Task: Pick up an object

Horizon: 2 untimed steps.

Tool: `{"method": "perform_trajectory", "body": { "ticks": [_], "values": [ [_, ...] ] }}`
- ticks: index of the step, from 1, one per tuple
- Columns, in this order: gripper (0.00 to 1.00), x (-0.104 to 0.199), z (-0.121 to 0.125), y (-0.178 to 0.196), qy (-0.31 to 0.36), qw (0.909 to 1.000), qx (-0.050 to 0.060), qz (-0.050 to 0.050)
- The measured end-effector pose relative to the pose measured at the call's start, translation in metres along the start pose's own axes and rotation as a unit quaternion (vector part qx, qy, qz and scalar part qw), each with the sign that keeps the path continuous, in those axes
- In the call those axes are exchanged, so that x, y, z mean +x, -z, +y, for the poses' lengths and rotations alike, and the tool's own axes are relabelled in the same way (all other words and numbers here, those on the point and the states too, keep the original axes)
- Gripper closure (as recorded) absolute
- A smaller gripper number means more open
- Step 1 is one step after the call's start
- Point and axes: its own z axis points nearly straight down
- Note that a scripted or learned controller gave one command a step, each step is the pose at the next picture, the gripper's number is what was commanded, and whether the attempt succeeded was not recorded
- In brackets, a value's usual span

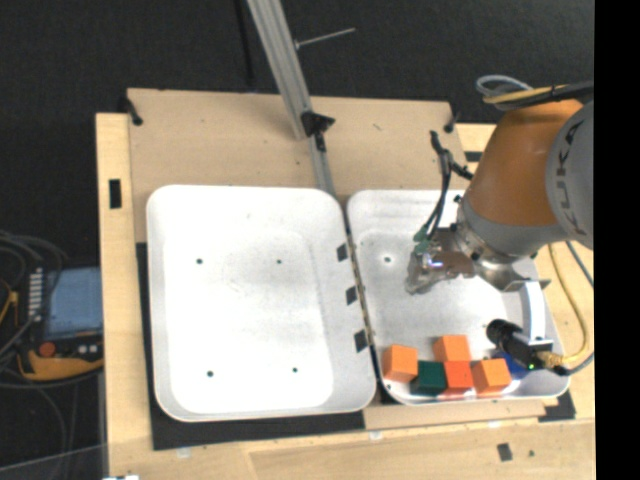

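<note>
Several small blocks (460, 373) crowd the near edge of the right bin (388, 220) — an orange block (402, 361) at the left end, a dark green block (432, 377) touching it, and more orange ones running toward the near right corner. We see the gripper (425, 268) over the middle of that bin, apart from the blocks. Bare white floor stretches from its left side to the wall beside the left bin (250, 288). Whether the gripper is spread or closed we cannot tell — it is too blurred. The arm covers the bin's right side.
</note>
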Motion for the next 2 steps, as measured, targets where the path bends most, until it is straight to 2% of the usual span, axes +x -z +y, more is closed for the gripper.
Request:
{"method": "perform_trajectory", "body": {
  "ticks": [1,2],
  "values": [
    [1.00,0.053,-0.007,-0.009,0.000,1.0000,0.000,0.000],
    [1.00,0.108,-0.006,0.004,0.001,1.0000,-0.001,0.001]
  ]
}}
